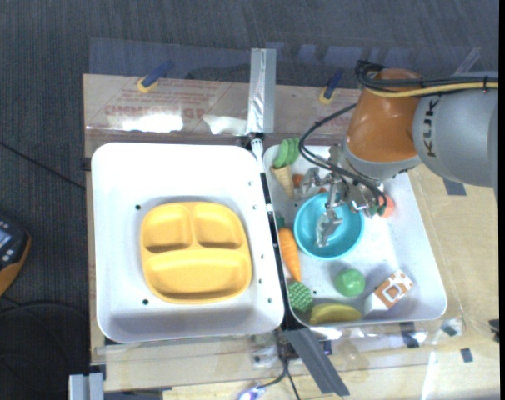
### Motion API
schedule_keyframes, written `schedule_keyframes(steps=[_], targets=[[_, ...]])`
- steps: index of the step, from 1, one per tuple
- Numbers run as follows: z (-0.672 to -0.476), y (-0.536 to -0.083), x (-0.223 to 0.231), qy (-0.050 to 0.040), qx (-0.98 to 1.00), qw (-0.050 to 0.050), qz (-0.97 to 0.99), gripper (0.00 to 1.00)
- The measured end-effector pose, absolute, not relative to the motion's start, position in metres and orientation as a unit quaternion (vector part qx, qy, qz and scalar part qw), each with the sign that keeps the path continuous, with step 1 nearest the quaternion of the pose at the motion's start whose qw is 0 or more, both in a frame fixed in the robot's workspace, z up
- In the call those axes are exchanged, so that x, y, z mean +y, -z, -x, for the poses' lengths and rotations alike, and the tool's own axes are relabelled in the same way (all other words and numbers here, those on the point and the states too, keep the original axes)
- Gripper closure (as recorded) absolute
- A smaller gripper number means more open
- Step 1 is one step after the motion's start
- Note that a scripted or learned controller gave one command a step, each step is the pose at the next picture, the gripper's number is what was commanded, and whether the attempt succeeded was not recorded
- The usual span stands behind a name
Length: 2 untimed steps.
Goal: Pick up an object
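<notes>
Objects for picking are being kept in the right bin (427, 282): a blue bowl (329, 232) near the bin's middle, an orange carrot (290, 255) lying along the left wall, a green ball (349, 282) just below the bowl, a yellow, banana-like piece (334, 312) at the front edge, a small orange-and-white block (392, 289) toward the front right corner, and a green piece (287, 151) at the back left corner. None of them is being shown lifted; all appear to be resting in the bin. The gripper (328, 223) is being held low over the bowl, its metal fingers reaching into or just above the bowl's hollow, and whether those fingers are spread or pressed together cannot be told from this slant. Nothing is being seen between them, so no grasp is being claimed. By this evidence the approach is judged to be under way or complete, while the closing, the lift and the proof of a hold are judged to be outstanding. The left bin (111, 223) is being occupied by a yellow divided tray (194, 251), well apart from the arm (452, 136).
</notes>
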<state>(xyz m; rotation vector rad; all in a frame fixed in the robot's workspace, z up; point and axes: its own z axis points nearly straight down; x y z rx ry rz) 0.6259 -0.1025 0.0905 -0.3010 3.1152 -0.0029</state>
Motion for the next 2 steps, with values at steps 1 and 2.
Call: schedule_keyframes(steps=[1, 2], targets=[[-0.556, -0.092, -0.117, -0.0005, 0.999, 0.008, 0.031, 0.0], [-0.503, -0.094, -0.118, 0.0031, 0.998, 0.016, 0.055, 0.0]])
